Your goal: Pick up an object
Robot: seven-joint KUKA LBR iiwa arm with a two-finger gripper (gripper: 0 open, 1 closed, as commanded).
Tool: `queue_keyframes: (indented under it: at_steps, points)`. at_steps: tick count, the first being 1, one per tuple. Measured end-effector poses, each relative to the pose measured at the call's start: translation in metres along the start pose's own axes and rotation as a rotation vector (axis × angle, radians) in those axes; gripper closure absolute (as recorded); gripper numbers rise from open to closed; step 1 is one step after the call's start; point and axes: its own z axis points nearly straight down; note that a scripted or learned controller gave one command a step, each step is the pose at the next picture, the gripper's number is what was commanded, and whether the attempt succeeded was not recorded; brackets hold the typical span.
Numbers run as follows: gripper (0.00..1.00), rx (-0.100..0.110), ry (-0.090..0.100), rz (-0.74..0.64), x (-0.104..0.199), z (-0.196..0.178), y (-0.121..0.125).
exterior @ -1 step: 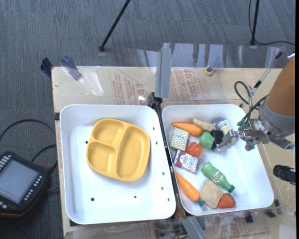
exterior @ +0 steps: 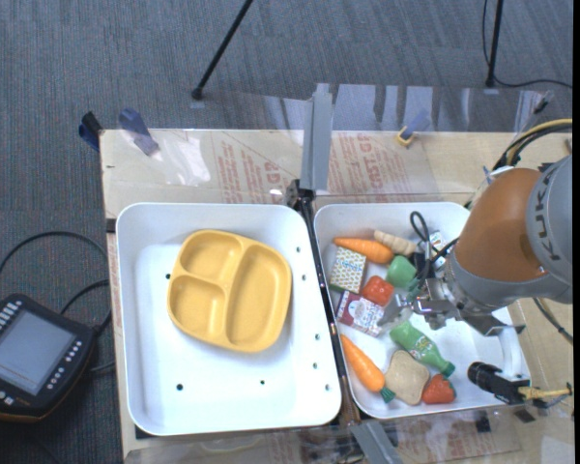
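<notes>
Down in the right bin sits the gripper, low among the toy food, its dark metal parts hanging under the arm with its orange band. From above I cannot tell how its jaws stand, and nothing is clearly caught in it, so I would not call anything held.

The step in hand looks like settling on one piece and closing on it. The nearest candidates are the green bottle just below the gripper, the red pepper-like piece and the small printed carton to its left. These lie packed close, some touching, so a clean grasp probably means coming straight down over a single piece, taking the bottle across its narrow width, and lifting slowly so that neighbours are not dragged along.

Contents of that same bin: an orange carrot near the top, a pale stick-like piece beside it, a patterned box, a second carrot along the left wall, a tan slice of bread at the bottom, and a small red piece next to it.

Over in the left bin lies a yellow divided plate with three compartments, nothing in any of them, well apart from the arm.
</notes>
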Motion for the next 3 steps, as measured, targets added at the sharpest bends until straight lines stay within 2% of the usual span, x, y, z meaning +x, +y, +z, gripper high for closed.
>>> queue_keyframes:
  at_steps: [1, 2, 3]
  points:
    - [0.00, -0.010, -0.002, -0.122, -0.021, 0.030, -0.023]
    - [1.00, -0.016, -0.002, -0.112, -0.024, 0.019, -0.021]
    - [1.00, -0.026, -0.004, -0.171, 0.061, -0.077, 0.044]
